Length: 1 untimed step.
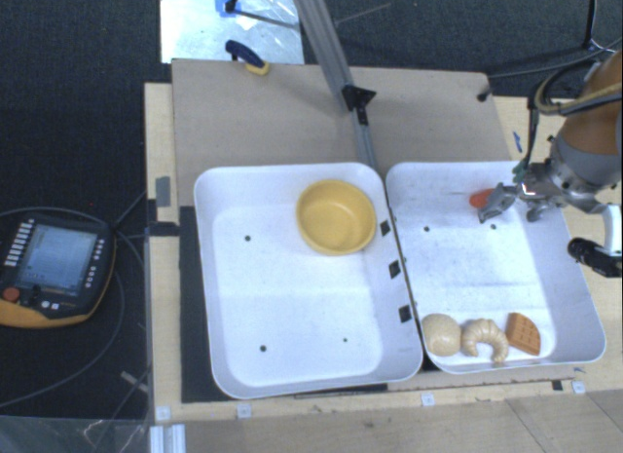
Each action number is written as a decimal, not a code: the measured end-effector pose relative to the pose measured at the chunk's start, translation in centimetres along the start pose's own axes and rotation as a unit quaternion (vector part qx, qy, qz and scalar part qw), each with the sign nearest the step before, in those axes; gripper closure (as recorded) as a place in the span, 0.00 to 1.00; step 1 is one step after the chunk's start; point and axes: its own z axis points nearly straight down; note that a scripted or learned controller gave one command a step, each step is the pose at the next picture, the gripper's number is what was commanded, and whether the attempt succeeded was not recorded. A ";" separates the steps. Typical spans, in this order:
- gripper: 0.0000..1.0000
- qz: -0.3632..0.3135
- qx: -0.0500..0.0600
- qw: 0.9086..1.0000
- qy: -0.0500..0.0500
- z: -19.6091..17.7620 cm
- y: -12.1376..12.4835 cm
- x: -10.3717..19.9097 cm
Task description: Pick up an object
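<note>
Nearest the camera, well below the pincer and toward the front rim of the right bin (569, 285): three food pieces in a row, a round bun (440, 334), a croissant (486, 338) touching it, and a waffle piece (523, 333) just beside the croissant. All three are loose, none gripped. Far left of the pincer, in the left bin (292, 334), a yellow bowl (336, 215) sits upright against the back corner near the divide between the bins. The pincer (508, 200) hovers over the back part of the right bin, arm coming in from its right side with the orange band above the wrist. Just left of its tip is a small red object (482, 199), touching or nearly touching the fingers; can't tell which. Can't tell how far open the pincer is either, or whether the red piece is between the fingers or only beside them, too small and blurred. Risks, judged from this: if the red object lies outside the fingers, closing gets nothing and the try fails. A contact on its edge could push it leftward toward the bin wall instead of catching it. It looks small and low, so a shallow descent would miss it, and a deep one would jam the fingertips on the bin floor. The food row is well apart, so no clash there.
</note>
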 end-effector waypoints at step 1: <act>0.00 0.000 0.000 1.000 0.000 5.2 -0.1 0.0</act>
